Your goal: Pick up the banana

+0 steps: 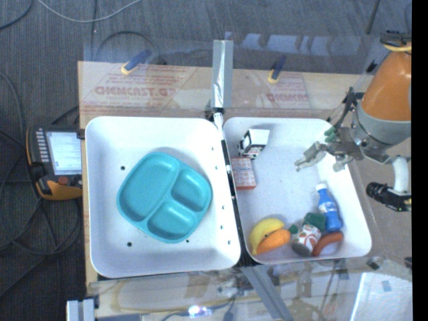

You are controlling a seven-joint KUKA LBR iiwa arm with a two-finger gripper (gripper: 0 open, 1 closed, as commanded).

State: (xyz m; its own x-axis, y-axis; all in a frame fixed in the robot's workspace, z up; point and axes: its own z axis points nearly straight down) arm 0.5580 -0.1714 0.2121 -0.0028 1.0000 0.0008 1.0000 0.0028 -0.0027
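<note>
Gripper (319, 154) fingers spread apart, nothing between them, over right bin's (281, 192) upper right | banana (265, 231) at that bin's front edge, touching carrot (274, 241), well apart from gripper | blue bottle (328, 209) nearby | teal divided plate (166, 196) in left bin (100, 192)

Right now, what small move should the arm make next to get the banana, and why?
Probably shift the gripper toward the near left corner of the right bin. The gripper hangs over the bin's far right part with nothing between its fingers, while the banana lies at the near edge, touching the carrot.
</note>
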